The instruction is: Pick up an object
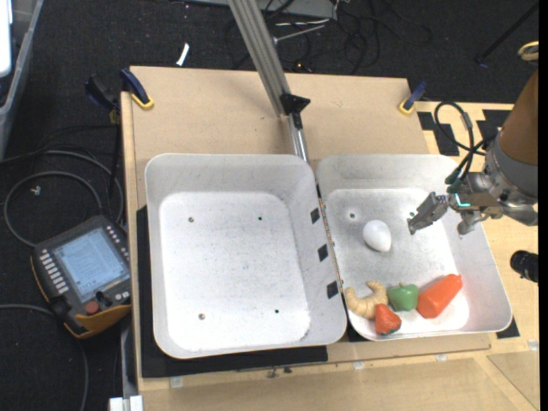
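From the overhead camera I log the bench (pixel 257 110), a tan board with two shallow white bins side by side. The left bin (pixel 163 255) I note only by its speckled floor and raised rim. In the right bin (pixel 488 306) I count five items. A white egg-shaped object (pixel 377 235) lies alone near the middle of the floor, well apart from the rest. Along the near edge sits a cluster: a tan ginger-like root (pixel 364 298) closest to the wall shared with the left bin, a small red piece (pixel 387 318) touching it, a green pepper-like piece (pixel 403 296) just beside both, and an orange carrot-like piece (pixel 439 295) toward the near right corner, touching the green one. The arm enters over the right bin's right edge; its gripper (pixel 445 214) hangs above the floor toward the far right part, beside the egg-shaped object and apart from it. I see the fingers (pixel 424 214) spread, with nothing between them. Off the bench's left edge lies a grey and orange teach pendant (pixel 83 268).
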Robot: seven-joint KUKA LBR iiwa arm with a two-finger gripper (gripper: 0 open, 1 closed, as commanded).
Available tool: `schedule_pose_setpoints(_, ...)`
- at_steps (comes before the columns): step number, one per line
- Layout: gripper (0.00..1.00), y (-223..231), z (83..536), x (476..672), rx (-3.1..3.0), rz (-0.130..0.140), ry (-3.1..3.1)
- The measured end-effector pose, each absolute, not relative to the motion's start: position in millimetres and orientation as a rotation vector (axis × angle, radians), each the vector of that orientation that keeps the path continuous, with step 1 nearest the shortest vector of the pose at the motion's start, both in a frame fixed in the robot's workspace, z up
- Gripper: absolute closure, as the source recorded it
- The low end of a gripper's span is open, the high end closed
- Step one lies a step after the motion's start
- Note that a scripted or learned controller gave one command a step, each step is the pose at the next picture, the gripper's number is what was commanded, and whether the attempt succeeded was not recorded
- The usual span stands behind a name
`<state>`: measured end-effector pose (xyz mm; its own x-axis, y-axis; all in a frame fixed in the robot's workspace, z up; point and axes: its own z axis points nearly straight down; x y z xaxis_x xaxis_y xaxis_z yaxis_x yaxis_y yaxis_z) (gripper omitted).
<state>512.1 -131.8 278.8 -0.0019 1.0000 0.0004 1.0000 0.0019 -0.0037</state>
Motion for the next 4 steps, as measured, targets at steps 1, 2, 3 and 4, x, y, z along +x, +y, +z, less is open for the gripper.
schedule_pose_setpoints(1,0.00,-132,281,512.7,-2.221,0.000,-2.222)
schedule_pose_setpoints(2,0.00,-130,217,508.9,-2.219,0.006,-2.216)
schedule_pose_setpoints(3,0.00,-127,154,502.5,-2.218,0.007,-2.215)
schedule_pose_setpoints(4,0.00,-126,100,501.2,-2.219,0.005,-2.216)
